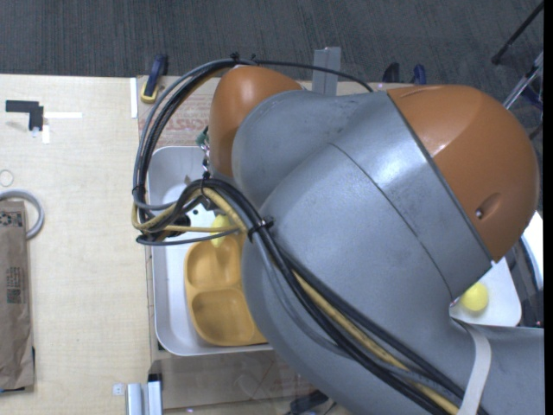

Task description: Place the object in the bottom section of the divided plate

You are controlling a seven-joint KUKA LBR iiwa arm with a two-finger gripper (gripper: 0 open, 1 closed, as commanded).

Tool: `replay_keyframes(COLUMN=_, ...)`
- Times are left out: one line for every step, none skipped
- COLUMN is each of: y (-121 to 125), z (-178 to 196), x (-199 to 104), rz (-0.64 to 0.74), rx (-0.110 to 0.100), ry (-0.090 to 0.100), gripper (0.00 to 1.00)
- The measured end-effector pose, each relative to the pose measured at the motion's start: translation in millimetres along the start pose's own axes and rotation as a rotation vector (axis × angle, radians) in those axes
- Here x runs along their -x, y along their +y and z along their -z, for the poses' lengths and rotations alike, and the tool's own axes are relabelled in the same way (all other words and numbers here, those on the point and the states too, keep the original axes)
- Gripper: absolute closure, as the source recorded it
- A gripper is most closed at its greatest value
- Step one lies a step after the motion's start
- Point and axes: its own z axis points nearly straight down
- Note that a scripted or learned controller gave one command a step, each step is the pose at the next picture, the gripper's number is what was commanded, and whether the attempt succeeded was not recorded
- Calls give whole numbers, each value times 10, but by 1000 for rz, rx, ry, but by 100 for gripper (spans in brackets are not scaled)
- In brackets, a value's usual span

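The grey arm (363, 232) with its orange band covers most of the view and hides the gripper. A yellow divided plate (216, 296) lies in the left white bin (164, 318), with two of its sections showing below the arm. A small pale yellow object (222, 226) peeks out under the cables at the plate's upper edge. A yellow ball (474, 297) sits in the right bin (501, 309), seen past the arm's lower right side.
A bundle of black cables (164, 188) loops over the left bin's upper part. A brown paper bag (15, 292) lies on the wooden bench (78, 188) at the far left. A blue clamp (155, 74) sits at the bench's back edge.
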Motion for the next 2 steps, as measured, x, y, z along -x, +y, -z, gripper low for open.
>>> replay_keyframes(y=276, z=-136, x=-450, rz=-371, rx=-10, ry=-37, gripper=100)
replay_keyframes(y=325, z=-136, x=-526, rz=-371, rx=-10, ry=-36, gripper=100)
